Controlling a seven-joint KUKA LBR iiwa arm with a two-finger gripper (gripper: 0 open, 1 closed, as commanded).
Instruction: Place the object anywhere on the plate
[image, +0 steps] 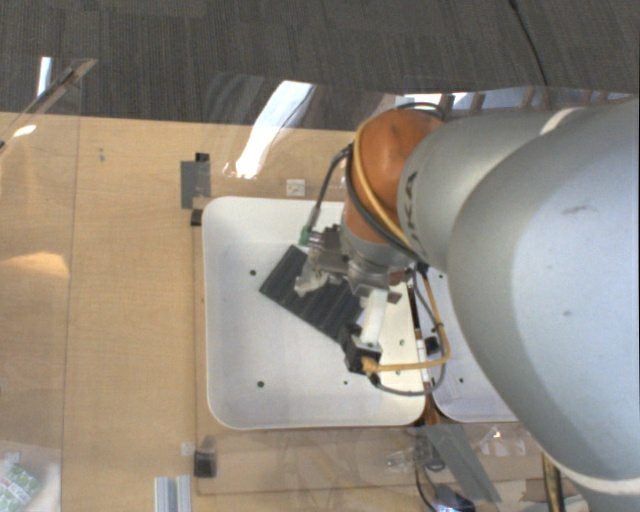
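A dark, ribbed, flat plate lies at a slant in the middle of the left white bin. My gripper hangs right over the plate's upper right part, under the orange wrist band. A small pale grey piece shows at the gripper's tip against the plate; I cannot tell whether it is the object or part of the gripper. The arm's big grey body covers the plate's right end.
The right bin is mostly hidden under the arm, with only its near left corner showing. Yellow and black cables loop down from the wrist over the left bin's right side. The wooden bench surrounds the bins.
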